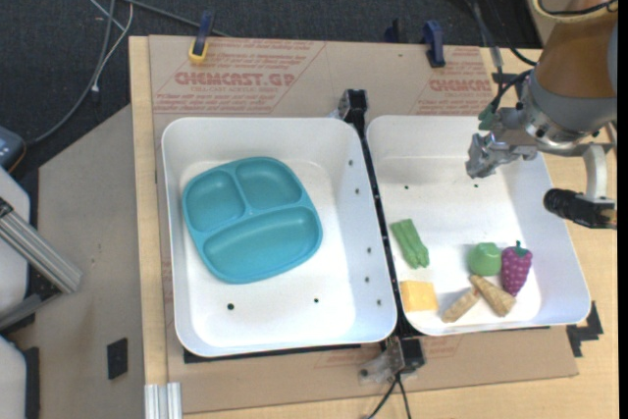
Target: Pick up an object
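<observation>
camera view: the gripper [481,159], finger state impossible to tell, hangs above the right bin [559,309]; centre it over the lone green pickle [410,242] before descending.

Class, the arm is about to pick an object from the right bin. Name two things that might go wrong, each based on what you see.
1. The green round piece, purple grapes and brown sticks lie crowded together, so a grab may catch two things or knock one aside.
2. The yellow block sits near the right bin's left wall, which may hinder the gripper.
</observation>
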Controlling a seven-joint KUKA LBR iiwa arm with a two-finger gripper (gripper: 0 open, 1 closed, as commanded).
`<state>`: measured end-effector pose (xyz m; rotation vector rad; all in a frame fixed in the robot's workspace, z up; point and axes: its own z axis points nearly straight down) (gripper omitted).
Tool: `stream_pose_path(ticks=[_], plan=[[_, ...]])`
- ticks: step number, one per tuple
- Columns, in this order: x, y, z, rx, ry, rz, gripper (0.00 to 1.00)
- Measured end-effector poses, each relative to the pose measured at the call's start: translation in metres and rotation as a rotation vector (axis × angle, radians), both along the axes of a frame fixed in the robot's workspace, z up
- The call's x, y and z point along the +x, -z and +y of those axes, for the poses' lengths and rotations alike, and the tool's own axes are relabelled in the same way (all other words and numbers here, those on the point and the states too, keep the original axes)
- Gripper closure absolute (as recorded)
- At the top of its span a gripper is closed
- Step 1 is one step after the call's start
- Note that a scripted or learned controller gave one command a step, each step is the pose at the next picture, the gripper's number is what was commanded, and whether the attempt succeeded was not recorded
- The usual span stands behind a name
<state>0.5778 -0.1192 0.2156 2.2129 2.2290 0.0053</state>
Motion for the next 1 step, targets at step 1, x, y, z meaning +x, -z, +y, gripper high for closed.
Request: stream_pose_path(ticks=[1], plan=[[0.0055, 0.0076, 0.0541, 0.001, 0.001, 0.005, 1.0]])
